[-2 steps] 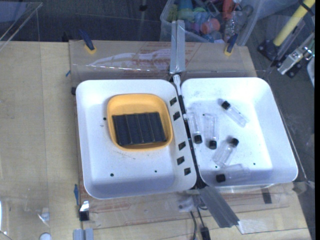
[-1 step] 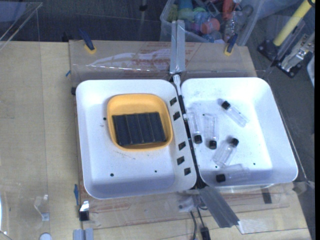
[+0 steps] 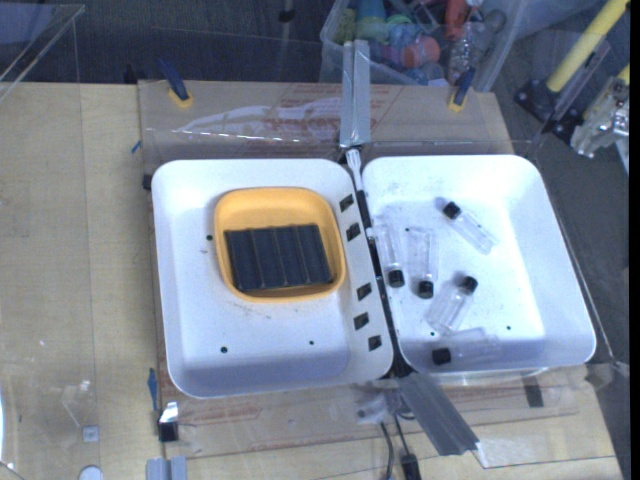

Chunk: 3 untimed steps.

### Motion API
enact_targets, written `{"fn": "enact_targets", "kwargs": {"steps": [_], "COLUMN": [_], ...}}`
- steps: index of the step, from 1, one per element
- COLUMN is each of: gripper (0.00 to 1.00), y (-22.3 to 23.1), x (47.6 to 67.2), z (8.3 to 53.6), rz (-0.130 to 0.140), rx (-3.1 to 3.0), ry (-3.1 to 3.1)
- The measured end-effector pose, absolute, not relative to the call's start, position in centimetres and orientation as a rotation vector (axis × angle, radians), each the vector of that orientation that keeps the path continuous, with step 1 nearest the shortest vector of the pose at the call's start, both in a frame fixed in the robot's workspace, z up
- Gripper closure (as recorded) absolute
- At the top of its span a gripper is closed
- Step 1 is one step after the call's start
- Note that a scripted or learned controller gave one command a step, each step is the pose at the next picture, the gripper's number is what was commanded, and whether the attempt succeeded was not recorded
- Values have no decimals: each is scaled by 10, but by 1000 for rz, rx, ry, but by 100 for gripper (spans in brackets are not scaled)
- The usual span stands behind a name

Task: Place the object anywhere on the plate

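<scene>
Vials lie scattered in the right bin as stock, the plate waits at centre-left, and the end effector's state cannot be told.

Two bins sit side by side on the counter. The left bin holds a plate carrying a ridged slab. The right bin holds several vials scattered about its middle. A box of oddments stands beyond the bins.
</scene>
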<state>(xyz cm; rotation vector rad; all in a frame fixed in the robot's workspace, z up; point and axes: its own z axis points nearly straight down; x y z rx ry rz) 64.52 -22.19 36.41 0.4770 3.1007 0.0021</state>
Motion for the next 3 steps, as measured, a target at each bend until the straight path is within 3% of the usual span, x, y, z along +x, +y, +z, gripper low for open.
{"fn": "enact_targets", "kwargs": {"steps": [2,3], "gripper": [100,100], "y": [-221,-221], "x": [660,669], "z": [299,318], "rz": [3,-3], "rx": [-325,-656], "ry": [3120,3060]}}
